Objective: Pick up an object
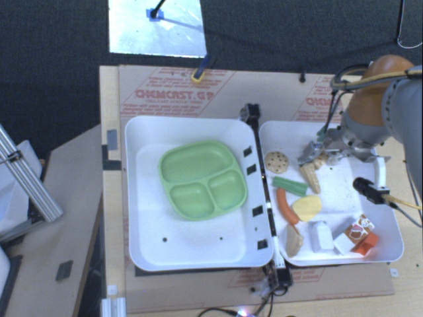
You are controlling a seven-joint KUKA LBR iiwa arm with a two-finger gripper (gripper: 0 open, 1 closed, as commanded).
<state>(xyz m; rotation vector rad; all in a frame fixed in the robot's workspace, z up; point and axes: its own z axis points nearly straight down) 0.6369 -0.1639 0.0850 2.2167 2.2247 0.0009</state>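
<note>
Camera view: two white bins side by side. Left bin [142, 177] holds a green divided tray [201, 179], sitting slightly tilted near the bin's middle, three compartments.

Right bin [390, 233] has the clutter. Round cookie [276, 160] at about 10 o'clock of the bin. Green stick [289, 185] just below it, lying across; orange carrot [286, 205] at 8 o'clock, touching the yellow potato-like piece [307, 207] near center. Beige lump [293, 241] at 7 o'clock, white block [321, 236] at 6, red-and-white carton [357, 234] at 5 o'clock.

Gripper [316, 156] is low at 12 o'clock of the right bin (arm [386, 101] coming from 2 o'clock), right over the top end of a tan cone-shaped piece [310, 176]. Whether the gripper is spread or closed: can't tell.
</note>
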